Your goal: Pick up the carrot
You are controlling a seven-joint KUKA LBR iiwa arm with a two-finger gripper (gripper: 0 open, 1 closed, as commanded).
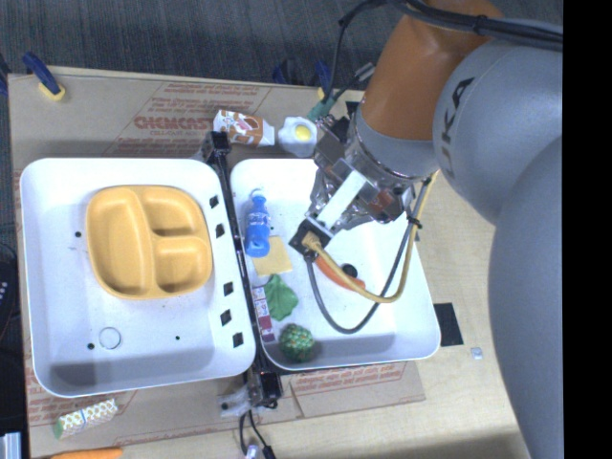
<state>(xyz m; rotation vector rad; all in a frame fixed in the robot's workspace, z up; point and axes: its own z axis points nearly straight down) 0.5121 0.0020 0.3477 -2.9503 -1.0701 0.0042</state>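
The carrot (pixel 334 270) is a small orange piece lying on the floor of the right bin (pixel 406 328), near its middle. A yellow cable loops across and around it. My gripper (pixel 360 208) hangs over the right bin's back half, just above and behind the carrot, tilted toward the left. The big grey arm with its orange band covers the bin's back right corner. Nothing shows as held.
The right bin also holds a blue bottle (pixel 256 223), a yellow cheese slice (pixel 278 254), a green leaf (pixel 281 296) and a green ball (pixel 296 341) along its left side. A yellow divided plate (pixel 150 239) fills the left bin (pixel 48 285). A small carton (pixel 239 126) sits behind the bins.
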